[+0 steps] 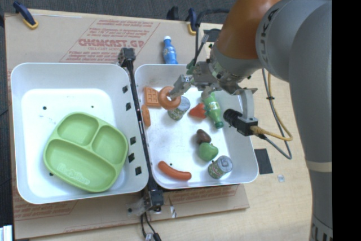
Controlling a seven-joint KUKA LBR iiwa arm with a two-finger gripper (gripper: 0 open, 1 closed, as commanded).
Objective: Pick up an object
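The grey arm [293, 65] with its orange band comes in from the right over the right bin [242, 169], while the left bin [22, 82] has a green divided plate [86, 150] sitting in it. The gripper [181, 86] hangs over the right bin's upper left part with its fingers looking a bit spread, right by an orange ring [167, 97] that overlaps a small can [178, 110], though I can't really tell if it's got hold of it. Smaller stuff in that bin: a green bottle [214, 110], a hot dog [174, 171], a second can [220, 166], a green pepper [207, 151] and a waffle-like cracker [150, 97].
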